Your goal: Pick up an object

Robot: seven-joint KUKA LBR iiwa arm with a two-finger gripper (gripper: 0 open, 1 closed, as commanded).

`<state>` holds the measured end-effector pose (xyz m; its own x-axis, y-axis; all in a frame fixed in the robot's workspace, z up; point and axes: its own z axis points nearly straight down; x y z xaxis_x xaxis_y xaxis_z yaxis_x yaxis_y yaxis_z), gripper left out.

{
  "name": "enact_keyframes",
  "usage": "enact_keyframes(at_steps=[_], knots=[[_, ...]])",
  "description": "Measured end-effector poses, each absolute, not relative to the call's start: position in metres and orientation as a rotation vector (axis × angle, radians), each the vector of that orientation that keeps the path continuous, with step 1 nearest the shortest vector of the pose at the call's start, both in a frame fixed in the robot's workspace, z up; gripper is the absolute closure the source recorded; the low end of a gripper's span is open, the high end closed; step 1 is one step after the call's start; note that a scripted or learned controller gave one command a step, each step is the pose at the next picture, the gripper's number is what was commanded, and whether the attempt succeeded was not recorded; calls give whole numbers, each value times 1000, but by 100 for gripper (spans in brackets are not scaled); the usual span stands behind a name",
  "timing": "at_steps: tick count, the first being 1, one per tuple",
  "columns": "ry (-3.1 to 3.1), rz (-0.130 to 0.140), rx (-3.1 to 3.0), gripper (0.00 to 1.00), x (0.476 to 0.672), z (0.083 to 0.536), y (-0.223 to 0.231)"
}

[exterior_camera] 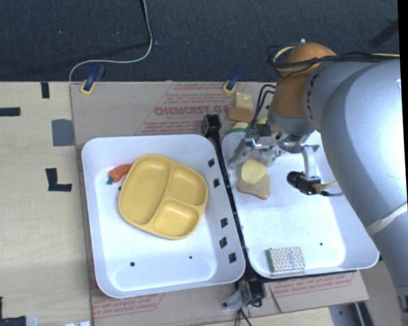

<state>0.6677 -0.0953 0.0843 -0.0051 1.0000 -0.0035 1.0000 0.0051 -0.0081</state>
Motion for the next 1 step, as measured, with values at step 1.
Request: enact_keyframes(at_steps=[1], knots=[[-2222, 2, -2222, 0, 655, 84, -108]])
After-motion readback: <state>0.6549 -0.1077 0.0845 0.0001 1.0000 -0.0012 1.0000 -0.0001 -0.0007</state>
